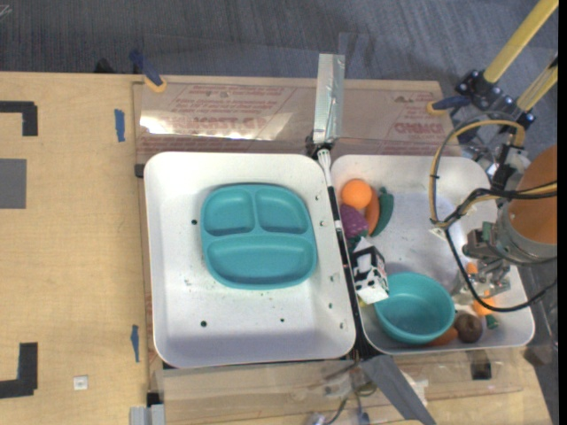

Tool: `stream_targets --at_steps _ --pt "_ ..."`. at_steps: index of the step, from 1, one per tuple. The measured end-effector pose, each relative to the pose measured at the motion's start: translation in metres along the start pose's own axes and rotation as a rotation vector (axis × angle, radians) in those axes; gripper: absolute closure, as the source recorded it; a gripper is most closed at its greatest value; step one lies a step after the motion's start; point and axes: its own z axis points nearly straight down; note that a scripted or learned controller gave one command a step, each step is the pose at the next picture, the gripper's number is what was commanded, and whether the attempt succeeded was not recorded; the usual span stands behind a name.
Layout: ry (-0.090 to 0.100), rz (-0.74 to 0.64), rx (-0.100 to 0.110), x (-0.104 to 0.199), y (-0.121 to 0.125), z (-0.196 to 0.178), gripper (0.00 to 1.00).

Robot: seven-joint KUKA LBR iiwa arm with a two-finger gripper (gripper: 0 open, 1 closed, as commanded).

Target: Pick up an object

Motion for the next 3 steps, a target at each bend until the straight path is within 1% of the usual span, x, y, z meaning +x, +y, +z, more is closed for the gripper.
stream_targets --at_steps 1,2,3 --pt "-0.012 -0.289 0.006 0.002 0.011 -0.001 1.00" --pt "-0.002 -0.505 0.002 -0.001 0.028 -0.001 1.00" --pt "0.004 -0.539 -0.001 -0.036 0.030 -0.117 1.00"
